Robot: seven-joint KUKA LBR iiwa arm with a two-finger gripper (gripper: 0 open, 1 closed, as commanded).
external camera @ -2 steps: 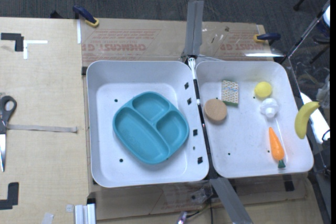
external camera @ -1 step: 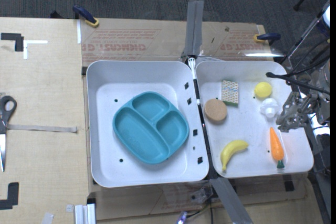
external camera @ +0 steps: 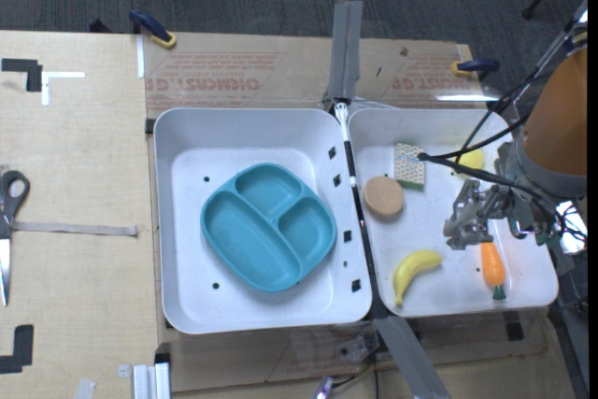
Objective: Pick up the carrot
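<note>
The gripper (external camera: 464, 224) hangs over the right bin (external camera: 439, 294), its metal fingers pointing down toward the bin floor; whether they stand wide or narrow cannot be told from this slant, and nothing shows between them. The carrot (external camera: 491, 264) lies on the bin floor just beside the gripper, a little to its right and nearer the front wall, with its green tip pointing toward that wall. A banana (external camera: 413, 271) rests to the gripper's left and slightly forward of it. Farther left sits a round tan disc (external camera: 383, 197), and behind it a small patterned sponge (external camera: 407, 165). Well to the gripper's left, in the left bin (external camera: 177, 229), lies a blue divided plate (external camera: 269, 227).
</note>
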